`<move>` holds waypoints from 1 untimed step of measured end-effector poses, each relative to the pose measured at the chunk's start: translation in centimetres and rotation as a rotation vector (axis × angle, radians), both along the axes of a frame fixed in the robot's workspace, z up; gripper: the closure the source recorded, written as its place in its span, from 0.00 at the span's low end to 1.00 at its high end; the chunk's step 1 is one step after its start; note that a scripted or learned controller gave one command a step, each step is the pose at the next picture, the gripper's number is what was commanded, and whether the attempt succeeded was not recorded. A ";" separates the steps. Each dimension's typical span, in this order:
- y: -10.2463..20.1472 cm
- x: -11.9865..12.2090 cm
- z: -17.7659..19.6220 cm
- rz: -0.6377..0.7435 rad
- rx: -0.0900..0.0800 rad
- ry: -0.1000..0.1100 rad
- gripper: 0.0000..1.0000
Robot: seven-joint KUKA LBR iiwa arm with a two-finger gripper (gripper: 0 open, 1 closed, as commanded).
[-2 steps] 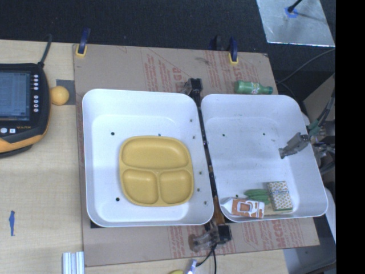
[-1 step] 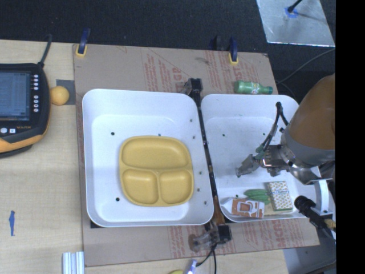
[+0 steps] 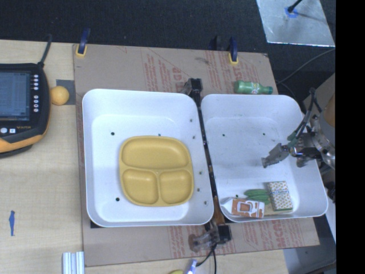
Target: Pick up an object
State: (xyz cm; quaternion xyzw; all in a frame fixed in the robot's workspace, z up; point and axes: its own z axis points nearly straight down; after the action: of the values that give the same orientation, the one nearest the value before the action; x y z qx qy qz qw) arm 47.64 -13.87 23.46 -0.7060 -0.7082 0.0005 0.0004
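Gripper (image 3: 272,157) over right bin (image 3: 251,116), fingers apart w/ nothing between, objects near the front edge: box (image 3: 279,196), carton (image 3: 248,208), green item (image 3: 258,194).

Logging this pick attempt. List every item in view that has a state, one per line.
gripper: over the right bin, holding nothing visible
yellow tray: flat in the left bin, compartments up
patterned box: lying at the right bin's near edge
orange-and-white carton: lying beside it
green bottle: on its side, outside the bins
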 end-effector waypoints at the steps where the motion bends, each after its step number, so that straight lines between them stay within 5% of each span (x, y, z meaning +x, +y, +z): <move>1: 10.1 6.9 -4.3 0.002 0.000 0.002 0.00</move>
State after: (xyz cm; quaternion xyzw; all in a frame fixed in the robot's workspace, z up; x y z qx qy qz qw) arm 54.52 -3.78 19.12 -0.7051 -0.7091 0.0011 0.0011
